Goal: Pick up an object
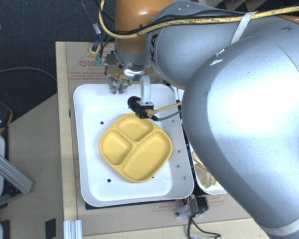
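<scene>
Camera view: a yellow three-compartment plate point(135, 147), of smooth glossy moulded plastic with rounded corners and raised dividers, is seen lying flat in the left white bin point(87, 133), and the end effector point(118, 86) is poised beyond the plate's far edge, apart from it, above the bin's far wall; whether it is spread or pressed together cannot be told. A miss is judged likely, since only a thin slick rim is offered for pinching, and the bin wall could be struck by a descent made from this spot.
</scene>
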`<state>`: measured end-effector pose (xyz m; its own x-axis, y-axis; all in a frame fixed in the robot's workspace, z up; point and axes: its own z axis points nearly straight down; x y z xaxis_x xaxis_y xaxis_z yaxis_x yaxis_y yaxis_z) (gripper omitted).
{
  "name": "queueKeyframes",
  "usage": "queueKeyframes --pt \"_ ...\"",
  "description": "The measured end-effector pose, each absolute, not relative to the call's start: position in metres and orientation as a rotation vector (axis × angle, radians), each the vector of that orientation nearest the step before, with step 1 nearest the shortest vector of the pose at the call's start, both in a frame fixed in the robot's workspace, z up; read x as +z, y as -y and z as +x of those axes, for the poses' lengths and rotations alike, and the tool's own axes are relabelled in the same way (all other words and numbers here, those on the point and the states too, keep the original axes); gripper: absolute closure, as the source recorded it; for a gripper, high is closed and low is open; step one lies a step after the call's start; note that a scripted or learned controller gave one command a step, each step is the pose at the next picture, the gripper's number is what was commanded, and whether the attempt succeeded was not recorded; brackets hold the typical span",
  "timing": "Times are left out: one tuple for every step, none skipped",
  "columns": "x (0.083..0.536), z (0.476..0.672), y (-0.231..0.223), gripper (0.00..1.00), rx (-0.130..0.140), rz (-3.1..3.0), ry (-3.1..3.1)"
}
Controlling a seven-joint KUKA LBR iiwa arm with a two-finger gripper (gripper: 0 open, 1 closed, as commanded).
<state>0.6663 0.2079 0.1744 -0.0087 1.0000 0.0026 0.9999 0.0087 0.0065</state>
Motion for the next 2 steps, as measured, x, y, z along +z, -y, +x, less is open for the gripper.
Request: queueKeyframes --pt "0.109 0.665 -0.158 1.00 -0.012 2.229 -2.219" --pt "0.233 0.626 -0.178 1.00 0.019 2.214 -2.222"
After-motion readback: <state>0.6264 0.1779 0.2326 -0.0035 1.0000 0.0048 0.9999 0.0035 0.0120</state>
